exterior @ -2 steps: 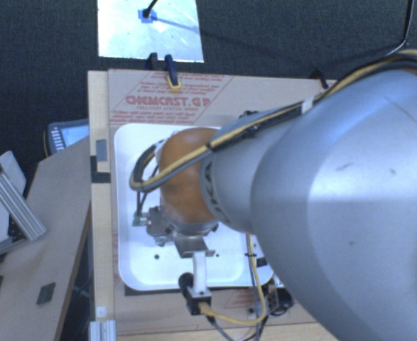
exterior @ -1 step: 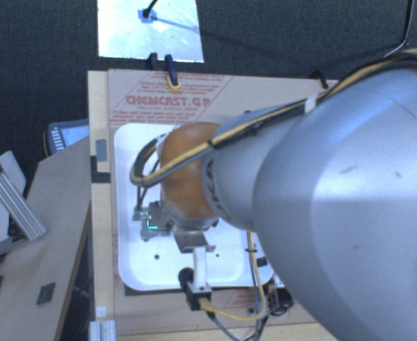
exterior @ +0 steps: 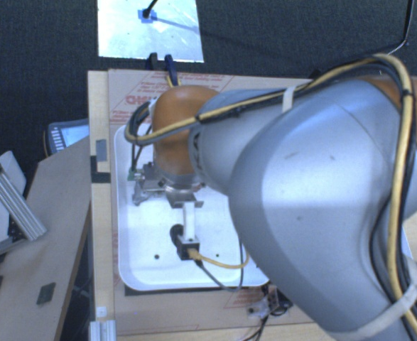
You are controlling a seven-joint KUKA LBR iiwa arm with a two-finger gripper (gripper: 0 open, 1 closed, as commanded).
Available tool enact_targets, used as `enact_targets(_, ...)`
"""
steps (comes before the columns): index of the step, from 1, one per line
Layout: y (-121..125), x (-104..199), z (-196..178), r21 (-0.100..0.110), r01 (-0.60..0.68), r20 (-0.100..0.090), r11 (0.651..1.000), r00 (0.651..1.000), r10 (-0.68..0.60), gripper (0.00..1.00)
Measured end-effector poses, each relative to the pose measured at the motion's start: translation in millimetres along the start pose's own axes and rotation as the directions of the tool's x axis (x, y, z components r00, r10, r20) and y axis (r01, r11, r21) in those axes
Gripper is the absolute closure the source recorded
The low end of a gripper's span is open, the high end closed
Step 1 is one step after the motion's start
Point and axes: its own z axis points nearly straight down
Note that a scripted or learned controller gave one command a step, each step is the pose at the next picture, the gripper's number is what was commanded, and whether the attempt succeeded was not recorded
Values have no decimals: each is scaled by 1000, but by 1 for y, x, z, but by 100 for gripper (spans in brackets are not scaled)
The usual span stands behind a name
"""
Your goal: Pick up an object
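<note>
The gripper (exterior: 164, 189) hangs low over the far half of the left-hand white bin (exterior: 132, 265), close above its floor. Whether it is spread or closed cannot be told from this high, slanted view, because its metal body and the wrist above cover the tips. Nothing can be seen clamped in it. Whatever lies directly beneath it is hidden by the wrist, so the look and place of any item for picking cannot be told. The stretch of bin floor in view, nearer the camera, is smooth white with a few tiny dark specks.

Above the gripper sits the orange band (exterior: 172, 116), and behind it the grey arm (exterior: 322, 190) sweeps in from the right, large in the foreground and covering most of the bench. Black and yellow cables (exterior: 265, 99) are strapped along its upper side.

The bin rests on a sheet of cardboard (exterior: 133, 94) printed in red, held at its far edge by two dark clips (exterior: 160, 62). Beyond lies a pale, shiny panel (exterior: 148, 20) against dark fabric. At left, a wooden bench top (exterior: 62, 212) carries an aluminium rail (exterior: 9, 197) and a small screen (exterior: 66, 135).
</note>
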Motion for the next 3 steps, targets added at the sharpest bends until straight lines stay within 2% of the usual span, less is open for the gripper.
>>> enact_targets(1, 97, 0, -8, -6, 4, -2, 1000, 1000, -4, 0)
enact_targets(2, 94, 1, -18, 2, 5, -1, 1000, 1000, -5, 100)
enact_targets(3, 95, 1, -29, 0, 8, -2, 1000, 1000, -8, 100)
